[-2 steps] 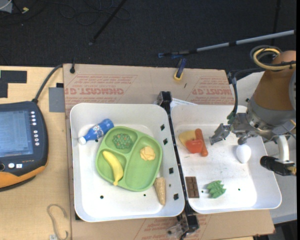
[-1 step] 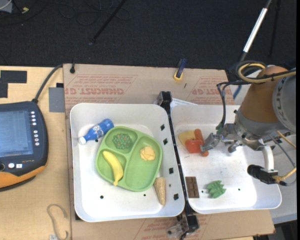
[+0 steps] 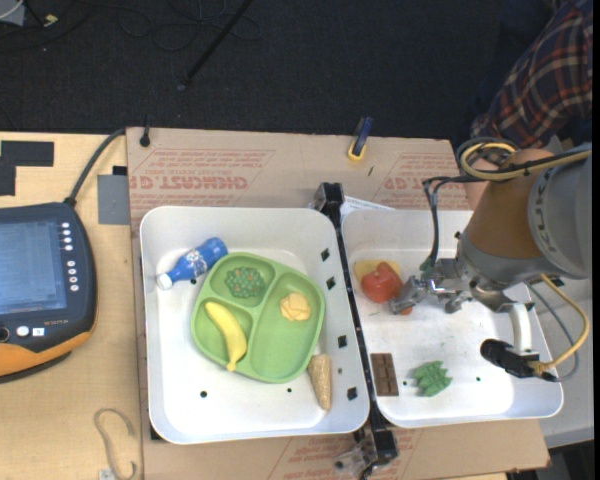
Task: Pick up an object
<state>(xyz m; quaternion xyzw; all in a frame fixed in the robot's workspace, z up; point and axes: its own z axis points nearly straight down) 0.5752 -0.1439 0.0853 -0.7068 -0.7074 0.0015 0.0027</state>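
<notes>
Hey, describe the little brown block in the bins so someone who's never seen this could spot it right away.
Start at the right-hand shallow white bin. Look to its near left corner, beside the divider between the bins: the small flat dark brown rectangular block lies there. Its neighbours, a green leafy toy and a red round toy, are brighter and rounder.

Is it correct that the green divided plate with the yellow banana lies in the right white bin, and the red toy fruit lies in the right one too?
Not quite. The camera view shows the green divided plastic plate, with the yellow banana on it, in the left white bin, not the right one. The red toy fruit does lie in the right white bin.
</notes>
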